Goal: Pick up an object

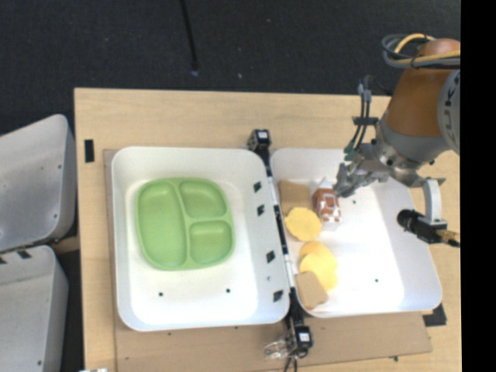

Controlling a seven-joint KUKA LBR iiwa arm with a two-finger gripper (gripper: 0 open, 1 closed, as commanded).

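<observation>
Two shallow white bins sit side by side on the wooden tabletop [93,285], filling the middle of the frame. The left bin [124,285] holds one thing: a green plate [186,223] with three sections, lying flat toward its left half. The right bin [403,277] holds a small cluster along its left wall. I count two yellow round pieces, one [303,224] near the middle of that wall and one [319,266] lower down, with an orange piece [311,248] peeking out between them. There are two tan flat pieces, one [292,193] at the upper end of the cluster and one [312,291] at the lower end, touching the lower yellow piece. One reddish-brown block [326,205] with a pale side sits just right of the upper yellow piece. The grey arm [415,99] with its orange band comes in from the upper right, and its hand [343,180] hangs right above the reddish-brown block, at its upper right edge. From here I cannot tell how far the hand is spread, and it cannot be made out whether it has hold of anything.
</observation>
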